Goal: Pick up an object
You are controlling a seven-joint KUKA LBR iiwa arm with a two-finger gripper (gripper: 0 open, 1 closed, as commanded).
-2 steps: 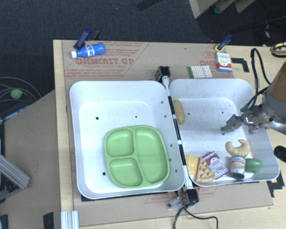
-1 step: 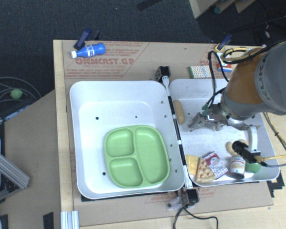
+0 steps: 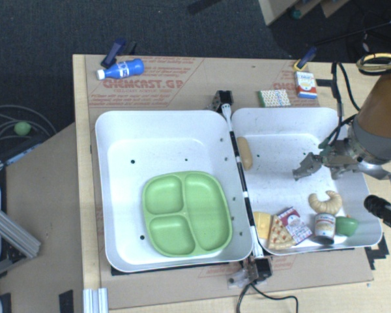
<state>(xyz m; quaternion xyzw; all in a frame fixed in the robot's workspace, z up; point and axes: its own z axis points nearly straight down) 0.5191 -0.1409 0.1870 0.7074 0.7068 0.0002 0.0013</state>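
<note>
Hovering over the right bin [image 3: 352, 119], the claw [image 3: 306, 168] carries nothing; its closure cannot be told. The croissant [image 3: 326, 202] lies near the surface's front right corner, unpicked; task outstanding.

Beyond my bins I see a blue bottle [image 3: 120, 69] and two small cartons [image 3: 305, 83] on the bench [image 3: 182, 77].
</note>
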